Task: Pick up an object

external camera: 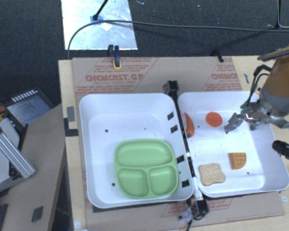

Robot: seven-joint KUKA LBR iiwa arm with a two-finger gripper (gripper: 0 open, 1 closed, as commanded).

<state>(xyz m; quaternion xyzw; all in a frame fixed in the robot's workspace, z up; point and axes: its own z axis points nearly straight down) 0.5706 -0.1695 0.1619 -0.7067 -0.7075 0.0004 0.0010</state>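
The right bin (270, 178) holds several small food toys. An orange round piece (213, 119) lies near its far side. A red-orange carrot-like stick (189, 125) rests against its left wall. A small orange waffle (237, 160) and a tan bread slice (211, 173) lie toward the front. My gripper (243, 122) hovers over the bin's upper right part, just right of the round piece. Its fingers (231, 125) are spread open with nothing between them.
The left bin (93, 111) carries a green three-compartment plate (145, 167). A black clip strip (177, 130) runs along the divider between the bins. Cardboard (132, 74) underlies both bins. A laptop-like device (29, 107) sits off the bench at left.
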